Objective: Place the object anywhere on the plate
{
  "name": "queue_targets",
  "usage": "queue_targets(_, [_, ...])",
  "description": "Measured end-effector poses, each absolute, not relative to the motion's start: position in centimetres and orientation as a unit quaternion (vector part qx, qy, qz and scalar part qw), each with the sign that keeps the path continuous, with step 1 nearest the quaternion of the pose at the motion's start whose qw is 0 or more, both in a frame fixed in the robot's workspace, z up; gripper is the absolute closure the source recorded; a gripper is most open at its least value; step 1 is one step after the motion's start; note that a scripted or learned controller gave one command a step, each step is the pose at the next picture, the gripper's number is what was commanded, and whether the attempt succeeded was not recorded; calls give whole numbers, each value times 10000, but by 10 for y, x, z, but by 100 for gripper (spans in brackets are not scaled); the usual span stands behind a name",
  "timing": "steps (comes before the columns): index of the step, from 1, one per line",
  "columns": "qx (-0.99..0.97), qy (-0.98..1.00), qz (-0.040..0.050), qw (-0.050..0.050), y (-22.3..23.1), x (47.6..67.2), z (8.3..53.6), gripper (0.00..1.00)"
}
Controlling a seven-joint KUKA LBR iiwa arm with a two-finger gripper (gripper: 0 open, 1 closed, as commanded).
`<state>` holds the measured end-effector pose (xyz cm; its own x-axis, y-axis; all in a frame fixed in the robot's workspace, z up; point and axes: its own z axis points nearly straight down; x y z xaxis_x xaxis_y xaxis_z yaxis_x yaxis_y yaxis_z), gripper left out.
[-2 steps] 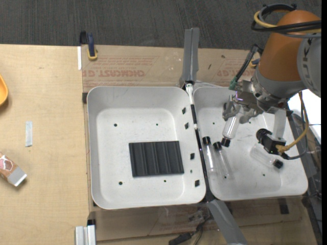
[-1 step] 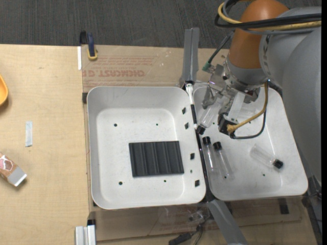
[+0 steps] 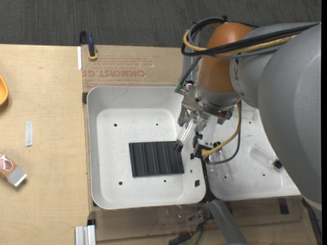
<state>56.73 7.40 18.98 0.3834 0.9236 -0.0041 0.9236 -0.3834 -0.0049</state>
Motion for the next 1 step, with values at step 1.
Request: queue_targets(1, [-8477,-5305,23,-1,123,522,266,100])
